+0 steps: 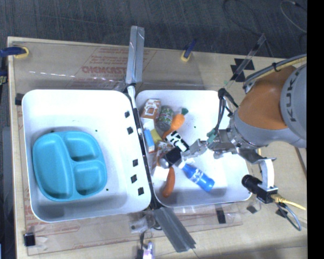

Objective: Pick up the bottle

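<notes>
A: What is the bench (pixel 65 58) carrying?

B: 2 shallow white bins are sitting side by side on it. The left bin (pixel 70 104) is holding 1 blue divided tray (pixel 69 165). The right bin (pixel 227 196) is holding a pile of small items along its left wall. Dark floor is showing beyond the bench's far edge.

A: How is the arm (pixel 270 109) posing?

B: It is reaching in from the right, with the orange band over the right bin's right edge. The gripper (pixel 197 148) is hanging just above the bottle. I cannot tell how far it is open, and nothing is showing in its grasp.

A: And the bottle (pixel 198 177)?

B: It is lying on the right bin's floor, near the front wall. Its long axis is running diagonally, with the white end pointing upper left, toward the pile.
</notes>
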You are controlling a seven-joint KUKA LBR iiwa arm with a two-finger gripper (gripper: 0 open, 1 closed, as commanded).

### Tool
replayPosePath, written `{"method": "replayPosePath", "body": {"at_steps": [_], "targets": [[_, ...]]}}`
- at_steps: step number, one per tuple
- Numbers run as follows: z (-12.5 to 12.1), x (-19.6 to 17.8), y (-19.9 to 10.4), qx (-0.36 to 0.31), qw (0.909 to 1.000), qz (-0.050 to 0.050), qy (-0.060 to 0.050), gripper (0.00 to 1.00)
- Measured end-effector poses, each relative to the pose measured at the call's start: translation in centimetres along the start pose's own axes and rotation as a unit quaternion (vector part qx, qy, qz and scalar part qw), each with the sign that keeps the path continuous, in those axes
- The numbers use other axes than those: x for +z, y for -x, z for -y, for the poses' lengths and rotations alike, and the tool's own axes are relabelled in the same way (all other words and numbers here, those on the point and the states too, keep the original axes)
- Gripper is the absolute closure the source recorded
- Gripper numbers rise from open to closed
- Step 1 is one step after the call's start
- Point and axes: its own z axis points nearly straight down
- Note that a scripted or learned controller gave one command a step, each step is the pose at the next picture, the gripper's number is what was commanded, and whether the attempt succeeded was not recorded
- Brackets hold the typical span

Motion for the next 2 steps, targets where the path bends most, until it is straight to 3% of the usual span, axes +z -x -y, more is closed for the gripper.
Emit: {"method": "replayPosePath", "body": {"at_steps": [1,2], "targets": [[-0.6,0.2,0.7,-0.004,1.0,0.001,0.002,0.0],[0.7,11.4,2.9,-0.096,0.9954,0.0,0.002,0.0]]}}
